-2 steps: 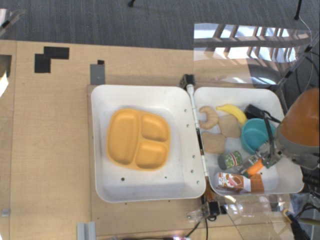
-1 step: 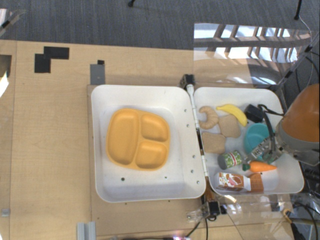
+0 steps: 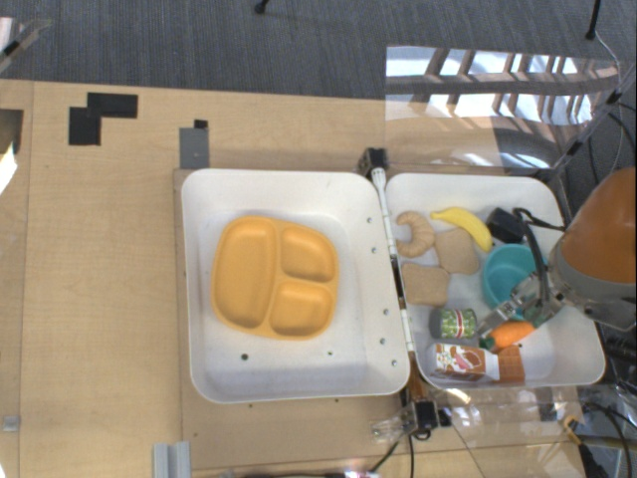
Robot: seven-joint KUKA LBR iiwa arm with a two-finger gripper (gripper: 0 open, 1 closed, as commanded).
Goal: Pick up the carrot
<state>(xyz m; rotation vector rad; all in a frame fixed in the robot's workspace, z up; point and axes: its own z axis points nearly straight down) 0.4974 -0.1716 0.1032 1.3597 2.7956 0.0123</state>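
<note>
In the right bin [image 3: 587,366], nearest edge, a ketchup bottle [image 3: 468,362] lies on its side. Just behind it, at approx. 3 o'clock of a small green can [image 3: 455,323], the carrot [image 3: 512,335] lies, and the gripper [image 3: 518,312] is over it w/ fingers touching it; spread or pinching, I cannot tell. Further back: teal cup [image 3: 506,272], bread slices [image 3: 443,267], croissant [image 3: 418,233], banana [image 3: 464,225]. At 9 o'clock, the left bin [image 3: 199,366] holds a yellow divided plate [image 3: 276,277].

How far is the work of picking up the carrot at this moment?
Done: the arm has reached into the right white bin, and its gripper sits right at the small orange carrot. In hand: the grasp itself; I cannot tell whether the carrot is gripped. Left: the lift, since the carrot seems to lie low in the bin, beside the green can.
</note>
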